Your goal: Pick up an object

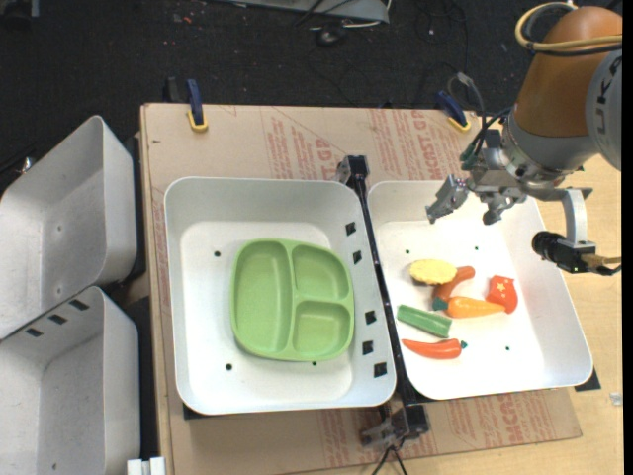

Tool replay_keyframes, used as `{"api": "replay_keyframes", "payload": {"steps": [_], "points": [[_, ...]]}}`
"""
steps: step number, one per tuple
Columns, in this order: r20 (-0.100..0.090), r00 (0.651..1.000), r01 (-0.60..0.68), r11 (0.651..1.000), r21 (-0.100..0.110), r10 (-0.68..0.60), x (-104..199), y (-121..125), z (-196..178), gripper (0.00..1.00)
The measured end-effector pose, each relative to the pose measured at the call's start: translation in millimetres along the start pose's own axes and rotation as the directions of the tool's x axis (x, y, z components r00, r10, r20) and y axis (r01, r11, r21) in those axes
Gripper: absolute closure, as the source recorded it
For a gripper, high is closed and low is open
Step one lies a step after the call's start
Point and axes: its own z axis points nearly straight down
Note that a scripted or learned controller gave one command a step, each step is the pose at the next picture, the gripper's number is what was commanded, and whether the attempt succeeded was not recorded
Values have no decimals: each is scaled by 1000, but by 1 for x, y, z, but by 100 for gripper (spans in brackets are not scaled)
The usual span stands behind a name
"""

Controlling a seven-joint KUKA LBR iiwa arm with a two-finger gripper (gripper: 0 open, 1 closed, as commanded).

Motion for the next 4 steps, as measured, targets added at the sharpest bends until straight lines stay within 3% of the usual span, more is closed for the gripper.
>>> {"api": "replay_keyframes", "payload": {"steps": [1, 4], "points": [[1, 1000, 2, 1000, -12, -2, 0, 2, -7, 0], [1, 1000, 0, 1000, -8, 0, 6, -2, 125, 0]]}}
